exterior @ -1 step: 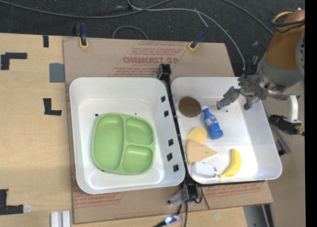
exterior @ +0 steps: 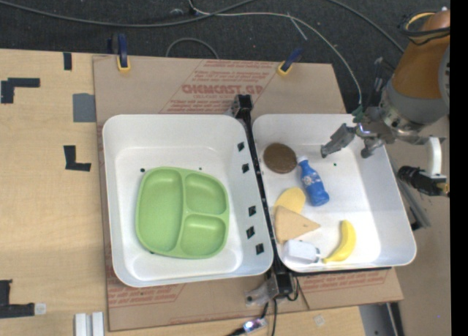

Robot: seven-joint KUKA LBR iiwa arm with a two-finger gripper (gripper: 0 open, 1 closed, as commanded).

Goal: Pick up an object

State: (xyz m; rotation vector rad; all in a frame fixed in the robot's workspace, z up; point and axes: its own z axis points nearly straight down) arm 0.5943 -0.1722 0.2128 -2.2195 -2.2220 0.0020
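Observation:
My gripper [exterior: 352, 145] hangs over the upper right part of the right bin [exterior: 380, 181], its two dark fingers spread apart with nothing between them. Below and left of it lies a blue bottle [exterior: 313, 184] with a white cap. A brown round cookie [exterior: 279, 157] sits near the bin's left wall. Further down lie a yellow wedge of cheese [exterior: 292, 222], a yellow banana [exterior: 342, 242] and a small white object [exterior: 301, 252]. None of these touch the gripper.
The left bin [exterior: 117, 181] holds a green divided plate [exterior: 183, 212]. A black divider [exterior: 252, 181] runs between the bins. Cables trail across the dark floor behind the cardboard sheet [exterior: 219, 86]. The arm's grey wrist [exterior: 417, 93] stands at the right edge.

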